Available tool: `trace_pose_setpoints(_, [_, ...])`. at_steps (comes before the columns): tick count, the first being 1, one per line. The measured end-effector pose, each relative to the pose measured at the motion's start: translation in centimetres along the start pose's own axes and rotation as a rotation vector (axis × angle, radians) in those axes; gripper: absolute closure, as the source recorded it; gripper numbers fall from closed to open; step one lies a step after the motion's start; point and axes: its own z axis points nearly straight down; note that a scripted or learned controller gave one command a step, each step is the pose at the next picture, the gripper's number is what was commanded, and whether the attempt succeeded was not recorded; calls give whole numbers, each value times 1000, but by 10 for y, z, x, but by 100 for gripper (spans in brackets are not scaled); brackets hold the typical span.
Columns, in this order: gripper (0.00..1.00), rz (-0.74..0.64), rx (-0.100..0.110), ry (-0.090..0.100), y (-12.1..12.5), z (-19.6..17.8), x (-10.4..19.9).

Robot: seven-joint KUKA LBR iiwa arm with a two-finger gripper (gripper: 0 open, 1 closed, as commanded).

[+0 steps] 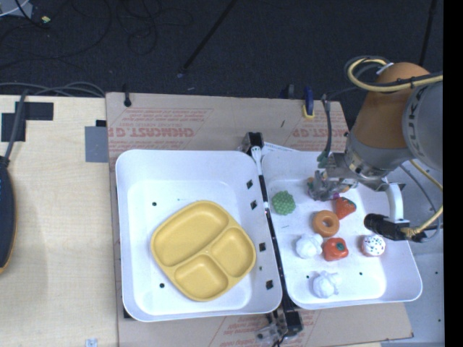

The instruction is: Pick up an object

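The right bin (394, 284) holds several small toys: a green bumpy ball (283, 203), an orange ring (326, 223), a red strawberry-like piece (344, 207), a red-orange tomato-like piece (335, 249), a white speckled ball (374, 246) and two white lumps (307, 247) (324, 285). My gripper (323, 186) hangs low over the upper middle of this bin, just above the orange ring and left of the strawberry piece. I see nothing between its fingers.
The left bin (137, 194) holds a yellow three-compartment tray (204, 249). A black clamp strip (262, 215) runs between the two bins. The grey arm with its orange band (387, 114) comes in from the right above the right bin.
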Motion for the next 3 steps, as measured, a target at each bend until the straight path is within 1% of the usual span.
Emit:
trace_pose_setpoints(1, [100, -1, -13, -1, -14, 68, -49])
trace_pose_setpoints(2, [100, -1, -11, -2, -14, 83, -76])
trace_pose_setpoints(3, [100, -1, -10, -1, -48, 82, -103])
